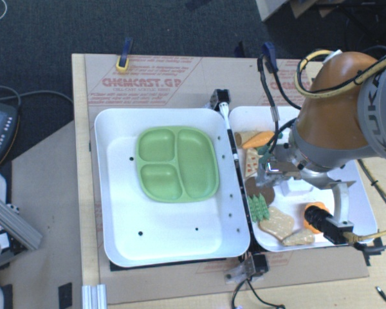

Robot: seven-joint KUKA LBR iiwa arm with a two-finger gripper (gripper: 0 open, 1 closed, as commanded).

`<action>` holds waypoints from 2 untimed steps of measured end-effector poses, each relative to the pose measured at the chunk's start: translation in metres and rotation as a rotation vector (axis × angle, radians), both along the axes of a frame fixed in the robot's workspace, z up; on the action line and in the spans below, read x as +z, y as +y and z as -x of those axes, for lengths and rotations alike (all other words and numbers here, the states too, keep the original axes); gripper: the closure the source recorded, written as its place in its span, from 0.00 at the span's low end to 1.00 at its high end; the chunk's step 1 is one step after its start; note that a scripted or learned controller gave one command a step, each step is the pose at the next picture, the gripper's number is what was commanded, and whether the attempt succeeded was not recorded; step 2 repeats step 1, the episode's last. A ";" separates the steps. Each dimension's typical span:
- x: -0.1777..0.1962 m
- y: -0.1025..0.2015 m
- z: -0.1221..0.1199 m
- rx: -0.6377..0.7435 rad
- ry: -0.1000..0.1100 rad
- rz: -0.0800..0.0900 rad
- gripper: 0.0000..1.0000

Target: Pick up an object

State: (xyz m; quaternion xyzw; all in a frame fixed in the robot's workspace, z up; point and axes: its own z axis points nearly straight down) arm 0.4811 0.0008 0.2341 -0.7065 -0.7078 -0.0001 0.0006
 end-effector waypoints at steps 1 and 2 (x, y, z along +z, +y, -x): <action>-0.021 -0.003 0.000 -0.003 0.005 0.000 1.00; -0.021 -0.003 0.000 -0.003 0.005 0.000 1.00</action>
